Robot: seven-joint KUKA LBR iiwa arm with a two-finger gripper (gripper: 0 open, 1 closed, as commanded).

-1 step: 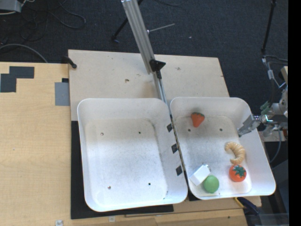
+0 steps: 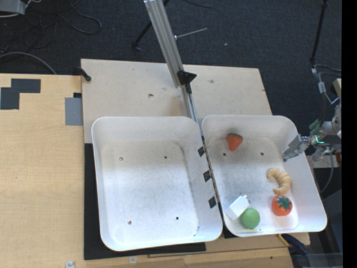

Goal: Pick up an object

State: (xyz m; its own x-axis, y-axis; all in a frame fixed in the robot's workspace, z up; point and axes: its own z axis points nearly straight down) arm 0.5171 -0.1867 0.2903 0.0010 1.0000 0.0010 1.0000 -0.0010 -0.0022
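The right bin (image 2: 262, 123) holds several small objects. A red strawberry-like piece (image 2: 235, 141) lies near its far side. A tan curled piece (image 2: 279, 180) sits by the right wall, with a red tomato (image 2: 282, 205) just in front of it. A green ball (image 2: 250, 218) and a white block (image 2: 237, 206) touch each other at the near left corner. My gripper (image 2: 301, 146) hangs at the right bin's right rim, above and to the right of the tan piece, with nothing visibly held.
The left bin (image 2: 111, 128) stands beside the right one, with black clips (image 2: 207, 175) along the shared wall. A slanted aluminium post (image 2: 167, 41) rises behind the bins. A light wooden bench top (image 2: 39, 166) lies to the left.
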